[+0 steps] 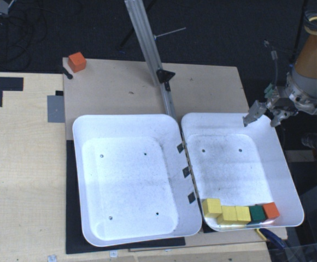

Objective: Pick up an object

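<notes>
My gripper (pixel 263 114): hovering over the right bin's (pixel 289 192) far right rim, fingers spread, grasping nothing.
Targets: 5 blocks crowd the right bin's near edge: 3 yellow blocks (pixel 228 212), 1 green block (pixel 257 214), 1 orange block (pixel 271 210), all touching.
Stray: another orange cube (pixel 77 61) on the counter (pixel 202 86), well apart.
Risk: blocks packed against the wall leave my fingers no gap; I could push them or clip the rim.

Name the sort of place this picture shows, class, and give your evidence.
Probably a robotics lab bench set up for grasping trials: a robot arm with a gripper, two white bins side by side, coloured blocks in the right one, loose cables on the floor behind.
</notes>
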Tool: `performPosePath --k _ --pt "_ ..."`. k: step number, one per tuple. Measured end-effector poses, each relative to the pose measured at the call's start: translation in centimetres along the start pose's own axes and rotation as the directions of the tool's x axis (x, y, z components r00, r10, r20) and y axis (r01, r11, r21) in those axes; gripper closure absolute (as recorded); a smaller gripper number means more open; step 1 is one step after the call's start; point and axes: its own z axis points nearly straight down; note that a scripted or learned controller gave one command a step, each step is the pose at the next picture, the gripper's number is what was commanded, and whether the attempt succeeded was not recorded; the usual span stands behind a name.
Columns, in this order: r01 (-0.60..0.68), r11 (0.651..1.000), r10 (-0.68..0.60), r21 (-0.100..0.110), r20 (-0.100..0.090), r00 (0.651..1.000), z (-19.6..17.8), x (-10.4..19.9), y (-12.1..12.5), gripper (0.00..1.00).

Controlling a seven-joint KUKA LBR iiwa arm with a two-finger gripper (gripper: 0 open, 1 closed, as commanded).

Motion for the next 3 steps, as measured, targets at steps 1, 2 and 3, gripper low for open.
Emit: performPosePath --k 1,2,3 --pt "-0.003 1.0 0.003 -0.007 -0.001 1.0 -2.6 4.8 2.9 0.0" --pt "-0.004 1.0 0.004 -0.003 0.001 1.0 -2.5 4.6 2.8 0.0" --pt "-0.009 1.0 0.009 0.005 -0.001 1.0 2.0 3.5 -1.7 0.0"
